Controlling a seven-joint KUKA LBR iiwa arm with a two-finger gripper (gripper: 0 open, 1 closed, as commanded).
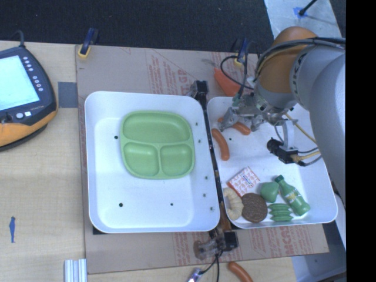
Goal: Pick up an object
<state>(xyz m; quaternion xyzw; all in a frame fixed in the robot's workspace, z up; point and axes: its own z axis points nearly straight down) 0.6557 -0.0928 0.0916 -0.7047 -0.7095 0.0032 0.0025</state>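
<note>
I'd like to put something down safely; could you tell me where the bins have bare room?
Left bin: free floor around the green tray, widest along the near edge. Right bin: bare mid-floor; crowded near corner, gripper over the far end.

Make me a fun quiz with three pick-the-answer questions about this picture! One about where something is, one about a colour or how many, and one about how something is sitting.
1. Where is the green tray?
A. In the left bin
B. In the right bin
C. On the bare bench

2. How many sections does the green tray have?
A. One
B. Three
C. Six

3. How is the green bottle sitting?
A. Standing upright
B. Lying on its side
C. Held up in the claw

Answers:
1. A: the tray lies flat in the left bin, across the divide from the toy food.
2. B: it has one long section on top and two smaller ones below.
3. B: the bottle lies on the floor of the right bin, while the claw is over that bin's far end.
</note>
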